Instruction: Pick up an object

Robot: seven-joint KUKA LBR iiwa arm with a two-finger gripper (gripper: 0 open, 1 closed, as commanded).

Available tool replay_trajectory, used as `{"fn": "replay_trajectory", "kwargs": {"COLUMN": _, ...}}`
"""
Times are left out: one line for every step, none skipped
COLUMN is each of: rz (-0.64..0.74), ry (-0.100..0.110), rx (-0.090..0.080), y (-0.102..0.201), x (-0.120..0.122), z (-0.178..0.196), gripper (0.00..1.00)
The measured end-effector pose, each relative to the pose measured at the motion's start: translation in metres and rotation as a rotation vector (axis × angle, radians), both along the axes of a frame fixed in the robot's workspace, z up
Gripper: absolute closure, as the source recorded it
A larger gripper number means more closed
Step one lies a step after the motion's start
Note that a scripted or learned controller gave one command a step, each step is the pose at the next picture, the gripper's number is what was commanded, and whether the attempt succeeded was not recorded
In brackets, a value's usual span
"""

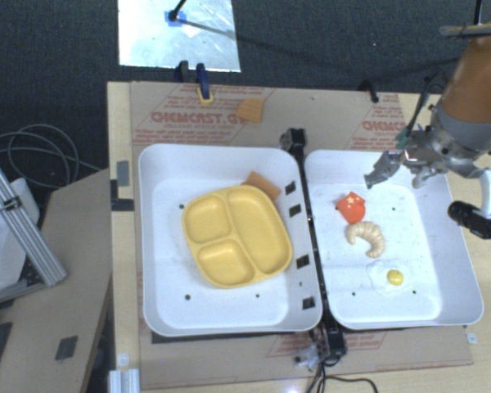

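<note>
In the right bin (pixel 442 244) lie a red-orange toy pepper (pixel 351 207), a pale croissant (pixel 367 237) just below it, and a fried egg (pixel 390 278) nearer the front. My gripper (pixel 401 173) hangs over the bin's back part, up and to the right of the pepper. It is open, its two dark fingers spread apart with nothing between them. The grey arm with the orange band (pixel 477 72) comes in from the upper right.
The left bin (pixel 159 219) holds a yellow divided plate (pixel 233 236) with a brown-orange piece (pixel 263 185) tucked behind its far edge. A black divider with clips (pixel 303 219) separates the bins. An orange-tan scrap (pixel 250 110) and a blue-yellow clamp (pixel 203 84) sit behind the bins.
</note>
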State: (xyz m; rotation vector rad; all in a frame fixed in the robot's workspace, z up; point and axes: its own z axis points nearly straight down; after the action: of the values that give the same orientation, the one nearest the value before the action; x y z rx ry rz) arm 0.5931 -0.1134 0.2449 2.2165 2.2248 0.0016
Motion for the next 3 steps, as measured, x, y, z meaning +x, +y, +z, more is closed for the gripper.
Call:
{"fn": "replay_trajectory", "kwargs": {"rz": -0.003, "ry": 0.004, "rx": 0.000, "y": -0.006, "x": 0.002, "z": -0.057, "gripper": 0.00}}
{"fn": "replay_trajectory", "kwargs": {"rz": -0.003, "ry": 0.003, "rx": 0.000, "y": -0.018, "x": 0.010, "z": -0.166, "gripper": 0.00}}
{"fn": "replay_trajectory", "kwargs": {"rz": -0.001, "ry": -0.003, "rx": -0.001, "y": -0.017, "x": 0.012, "z": -0.149, "gripper": 1.00}}
